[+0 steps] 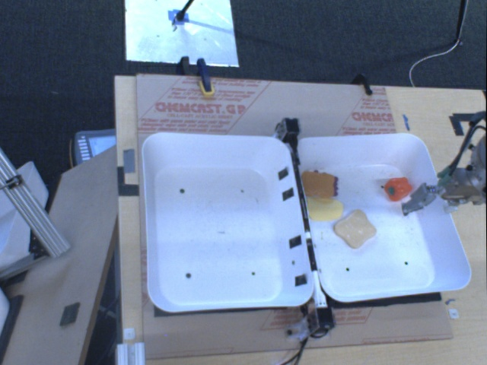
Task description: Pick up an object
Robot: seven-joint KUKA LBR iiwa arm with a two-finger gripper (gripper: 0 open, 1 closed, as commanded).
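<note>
1. The wooden bench (99, 204) stands on dark carpet and carries two shallow white plastic bins: the left bin (221, 303) and the right bin (449, 268).
2. In the right bin lie a small orange-red object (396, 188), a brown and orange piece (319, 183), a flat yellow piece (326, 210) and a beige square piece (354, 229).
3. The grey gripper (418, 198) is at the right rim, just beside the orange-red object; whether it is open or closed I cannot tell.
</note>
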